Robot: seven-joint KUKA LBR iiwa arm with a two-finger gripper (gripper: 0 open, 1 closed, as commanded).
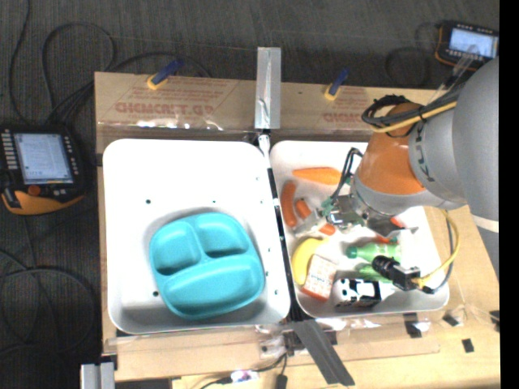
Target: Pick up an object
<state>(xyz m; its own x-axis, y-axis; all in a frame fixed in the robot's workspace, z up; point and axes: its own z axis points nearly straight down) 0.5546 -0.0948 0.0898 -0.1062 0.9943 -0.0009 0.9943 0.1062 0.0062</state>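
We looked down on a dark grey carpeted floor strewn with black cables. A brown cardboard sheet covered the counter, pinned by blue-and-yellow clamps. Handheld control pendants lay on the floor, one at left, another at upper right. Lighting was even.

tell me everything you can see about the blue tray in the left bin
The blue tray is a turquoise, smooth plastic-looking piece with rounded corners and three moulded sections: two small ones at the far side, one long one nearer the camera. It lies slightly rotated on the floor of the left bin, toward the near edge.
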